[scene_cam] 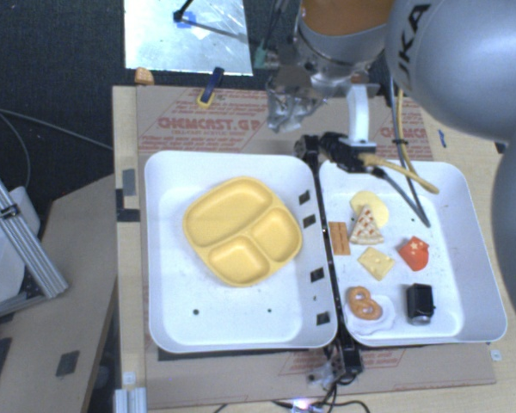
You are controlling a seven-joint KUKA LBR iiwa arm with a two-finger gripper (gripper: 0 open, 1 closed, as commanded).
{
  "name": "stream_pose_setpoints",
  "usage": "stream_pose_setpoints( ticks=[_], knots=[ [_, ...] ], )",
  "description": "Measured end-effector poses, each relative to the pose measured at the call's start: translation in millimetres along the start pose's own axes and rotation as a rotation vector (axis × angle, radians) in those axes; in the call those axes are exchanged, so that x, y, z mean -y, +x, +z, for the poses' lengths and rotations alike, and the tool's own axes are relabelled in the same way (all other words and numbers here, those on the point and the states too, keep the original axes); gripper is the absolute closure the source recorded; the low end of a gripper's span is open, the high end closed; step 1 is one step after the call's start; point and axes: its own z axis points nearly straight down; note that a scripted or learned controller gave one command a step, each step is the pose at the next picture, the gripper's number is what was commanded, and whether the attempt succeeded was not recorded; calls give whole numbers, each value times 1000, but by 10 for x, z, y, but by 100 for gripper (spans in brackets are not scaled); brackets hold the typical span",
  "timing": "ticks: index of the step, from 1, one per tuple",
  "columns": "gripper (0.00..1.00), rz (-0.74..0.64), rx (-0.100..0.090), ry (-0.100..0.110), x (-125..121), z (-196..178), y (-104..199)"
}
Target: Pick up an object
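The right bin (pixel 473 231) holds several small toy foods: a pizza slice (pixel 367 224) on a pale yellow disc, a brown wafer (pixel 339 237), a yellow cheese piece (pixel 377 262), a red piece (pixel 414 253), a pretzel (pixel 362 303) and a black block (pixel 420 303). My gripper (pixel 288 110) hangs above the cardboard behind the bins, near the back edge between them. It is well apart from all the items, and nothing shows in it.
A yellow three-compartment plate (pixel 242 231) lies in the left bin (pixel 168 274). Thin yellow and dark cables (pixel 406 179) trail across the right bin's back corner. A shiny sheet (pixel 187 20) lies beyond the cardboard. The big grey arm (pixel 464 50) overhangs the upper right.
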Motion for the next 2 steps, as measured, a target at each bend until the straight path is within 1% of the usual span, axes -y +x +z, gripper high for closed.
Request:
stream_pose_setpoints(
  ticks=[1,2],
  knots=[
    [100,-2,-1,5,242,244,598],
    [100,-1,-1,6,1204,238,691]
  ],
)
